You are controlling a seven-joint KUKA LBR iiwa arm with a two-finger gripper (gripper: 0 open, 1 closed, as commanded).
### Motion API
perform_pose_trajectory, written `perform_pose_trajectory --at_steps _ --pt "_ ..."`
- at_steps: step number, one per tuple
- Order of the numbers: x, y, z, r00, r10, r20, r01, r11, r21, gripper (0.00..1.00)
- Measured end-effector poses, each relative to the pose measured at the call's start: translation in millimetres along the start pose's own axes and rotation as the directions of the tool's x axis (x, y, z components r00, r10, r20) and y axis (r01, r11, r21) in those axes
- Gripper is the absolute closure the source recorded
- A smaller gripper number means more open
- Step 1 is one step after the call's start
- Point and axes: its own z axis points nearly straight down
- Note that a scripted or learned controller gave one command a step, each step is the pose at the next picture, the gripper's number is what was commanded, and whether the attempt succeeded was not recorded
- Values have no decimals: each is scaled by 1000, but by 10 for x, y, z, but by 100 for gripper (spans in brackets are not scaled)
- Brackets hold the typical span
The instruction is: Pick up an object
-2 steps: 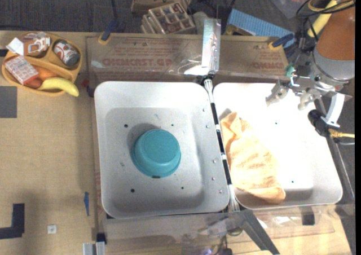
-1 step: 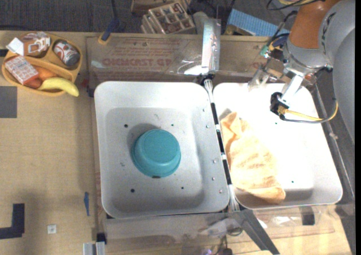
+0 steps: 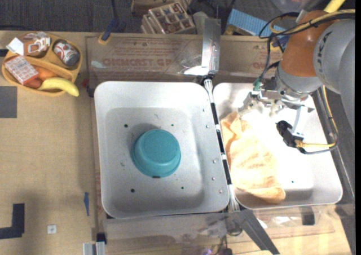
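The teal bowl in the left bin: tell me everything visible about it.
The bowl is round, teal and matte, plastic by its look, lying upside down with its flat base facing up. It sits near the middle of the left bin, on the floor, away from the walls. Nothing else touches it; the gripper is over the right bin.

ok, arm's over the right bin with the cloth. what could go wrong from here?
1. The yellow cloth lies limp and flat against the right bin floor, so a grasp may pinch only a thin fold that slips out.
2. The gripper sits near the bin's back wall, beside the cloth's upper corner; descending there could miss or scrape the wall.
3. The black cable dangles low and could snag.
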Motion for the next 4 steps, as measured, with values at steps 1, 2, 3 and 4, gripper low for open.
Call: perform_pose_trajectory --at_steps 1,2,3,4 --pt "-284 -180 -1208 993 -122 2 122 993 -5 0" --pt "-125 -598 -206 975 -221 1 221 975 -3 0" --pt "40 -1214 207 962 -273 0 273 962 -1 0" --pt "-424 -1525 -840 928 -372 3 372 928 -3 0"
